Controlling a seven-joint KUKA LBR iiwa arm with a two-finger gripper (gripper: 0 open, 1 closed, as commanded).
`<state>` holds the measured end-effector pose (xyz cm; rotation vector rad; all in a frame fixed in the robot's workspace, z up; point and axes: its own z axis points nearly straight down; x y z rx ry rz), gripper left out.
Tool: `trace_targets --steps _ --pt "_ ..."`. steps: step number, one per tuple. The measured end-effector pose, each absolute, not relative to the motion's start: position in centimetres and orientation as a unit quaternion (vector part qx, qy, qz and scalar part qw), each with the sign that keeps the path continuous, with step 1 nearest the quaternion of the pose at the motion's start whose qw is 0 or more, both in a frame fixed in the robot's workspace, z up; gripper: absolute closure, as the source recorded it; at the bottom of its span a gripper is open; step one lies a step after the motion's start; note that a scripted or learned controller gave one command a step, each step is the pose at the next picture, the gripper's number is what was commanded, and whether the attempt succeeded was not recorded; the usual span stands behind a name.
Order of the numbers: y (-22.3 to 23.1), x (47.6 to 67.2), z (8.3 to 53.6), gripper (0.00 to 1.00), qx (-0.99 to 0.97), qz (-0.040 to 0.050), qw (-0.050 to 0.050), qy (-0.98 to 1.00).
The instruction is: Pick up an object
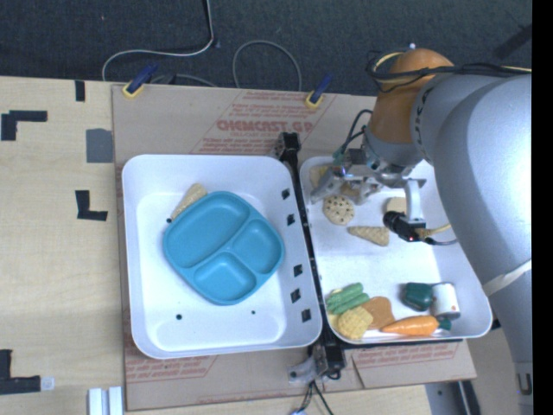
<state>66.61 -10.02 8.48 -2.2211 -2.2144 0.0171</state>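
Observation:
My gripper [352,178] hangs low over the back left corner of the right bin [471,277], below the arm's orange band. Just in front of it lies a round speckled cookie [339,208], and a tan piece [320,175] lies at its left by the bin wall. A tan chip wedge [370,234] rests a little nearer the middle. Along the front wall sit green beans [346,298], a yellow waffle piece [354,322], a carrot [410,325], a teal object [417,296] and a white roll [446,299].
The left bin [138,232] holds a blue divided plate [225,245] with a tan chip [188,201] poking out from under its back edge. A black divider [298,232] runs between the bins. The grey arm covers the right bin's back right part.

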Motion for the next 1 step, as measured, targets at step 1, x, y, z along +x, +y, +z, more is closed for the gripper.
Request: trace_targets --steps 1 --pt "-10.39 66.64 8.49 0.00 -0.707 0.0035 0.006 -0.707"
